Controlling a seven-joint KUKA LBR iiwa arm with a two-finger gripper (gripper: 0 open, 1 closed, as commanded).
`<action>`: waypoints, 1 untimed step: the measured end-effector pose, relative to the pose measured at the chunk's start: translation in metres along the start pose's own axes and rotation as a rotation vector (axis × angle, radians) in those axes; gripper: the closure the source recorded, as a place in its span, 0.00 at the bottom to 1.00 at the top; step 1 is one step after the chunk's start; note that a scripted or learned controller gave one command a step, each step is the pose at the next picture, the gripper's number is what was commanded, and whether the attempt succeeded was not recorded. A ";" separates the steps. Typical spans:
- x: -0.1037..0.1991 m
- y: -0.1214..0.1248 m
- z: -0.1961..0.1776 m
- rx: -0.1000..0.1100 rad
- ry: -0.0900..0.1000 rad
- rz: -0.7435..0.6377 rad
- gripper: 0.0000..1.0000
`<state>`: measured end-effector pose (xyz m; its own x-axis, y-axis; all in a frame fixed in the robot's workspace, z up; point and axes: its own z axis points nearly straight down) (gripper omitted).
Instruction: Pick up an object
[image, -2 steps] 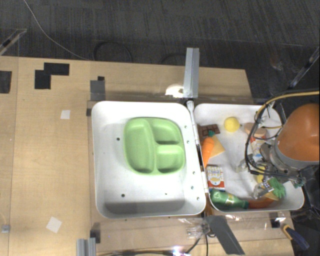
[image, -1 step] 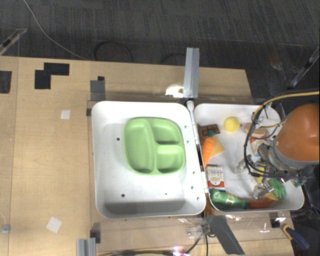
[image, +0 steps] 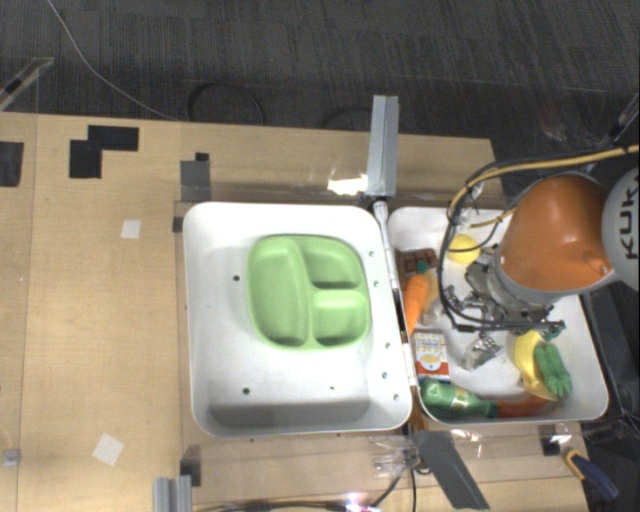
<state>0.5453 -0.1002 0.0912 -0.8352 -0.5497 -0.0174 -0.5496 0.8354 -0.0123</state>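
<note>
On the arm (image: 625, 225), letters "KU" are legible.

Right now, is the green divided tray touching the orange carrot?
Apart. The camera view shows the green tray in the left bin and the carrot in the right bin, with both rims between them.

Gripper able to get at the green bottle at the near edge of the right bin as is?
Probably yes. The gripper hangs above the right bin, and the green bottle lies uncovered, though tight against the bin wall.

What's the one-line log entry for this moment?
arm: over right bin | gripper: low among items, grasp unconfirmed | nearby: carrot, small carton, banana | left bin: green tray
</note>
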 end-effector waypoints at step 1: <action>0.021 0.021 -0.001 0.004 -0.003 0.051 0.00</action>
<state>0.5159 -0.0943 0.0918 -0.8619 -0.5067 -0.0213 -0.5065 0.8621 -0.0149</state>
